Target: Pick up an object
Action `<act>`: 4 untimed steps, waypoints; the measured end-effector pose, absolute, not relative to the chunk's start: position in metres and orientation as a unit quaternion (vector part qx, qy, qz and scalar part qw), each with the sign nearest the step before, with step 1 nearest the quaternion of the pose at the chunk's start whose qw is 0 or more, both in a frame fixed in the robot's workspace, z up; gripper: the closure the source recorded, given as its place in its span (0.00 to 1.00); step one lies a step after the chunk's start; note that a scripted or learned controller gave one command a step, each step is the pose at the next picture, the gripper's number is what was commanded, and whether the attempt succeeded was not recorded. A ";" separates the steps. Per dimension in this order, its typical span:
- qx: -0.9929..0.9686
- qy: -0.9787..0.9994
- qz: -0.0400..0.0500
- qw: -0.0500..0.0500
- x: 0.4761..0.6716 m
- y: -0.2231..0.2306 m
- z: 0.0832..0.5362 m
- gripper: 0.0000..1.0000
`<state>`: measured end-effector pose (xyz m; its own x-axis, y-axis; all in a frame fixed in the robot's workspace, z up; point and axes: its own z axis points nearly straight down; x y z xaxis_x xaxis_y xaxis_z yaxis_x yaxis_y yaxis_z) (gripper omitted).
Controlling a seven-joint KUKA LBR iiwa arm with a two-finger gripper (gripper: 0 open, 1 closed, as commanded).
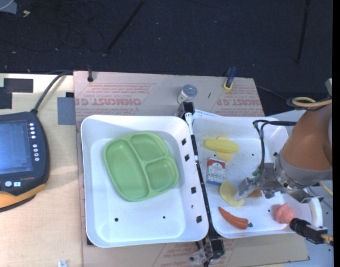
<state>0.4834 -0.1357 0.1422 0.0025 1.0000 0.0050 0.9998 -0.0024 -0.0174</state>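
The right bin (242,143) holds a yellow corn cob (221,146), a small red and white carton (215,171), a pale yellow slice (230,193), a red-orange pepper (234,218) and a pink round piece (283,212). My gripper (251,187) hangs low in this bin, just right of the yellow slice and above the pepper. Its metal fingers point left and down. Something brownish shows by the fingers, too small to name. The orange wrist band (306,143) rises behind it on the right.
The left bin (98,216) holds a green divided plate (141,164). A black divider (195,171) runs between the bins. A teach pendant (17,154) lies at far left. Cables (261,143) cross the right bin's far side.
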 end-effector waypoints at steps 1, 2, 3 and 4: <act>-0.707 -0.707 0.000 0.000 0.484 -0.098 0.097 0.00; -0.706 -0.708 0.000 0.002 0.529 -0.096 0.089 0.00; -0.708 -0.706 -0.002 -0.001 0.476 -0.084 0.090 0.00; -0.706 -0.708 0.000 0.001 0.527 -0.083 0.089 0.00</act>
<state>0.5268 -0.0834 0.0893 -0.0021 1.0000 0.0015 1.0000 0.0021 -0.0007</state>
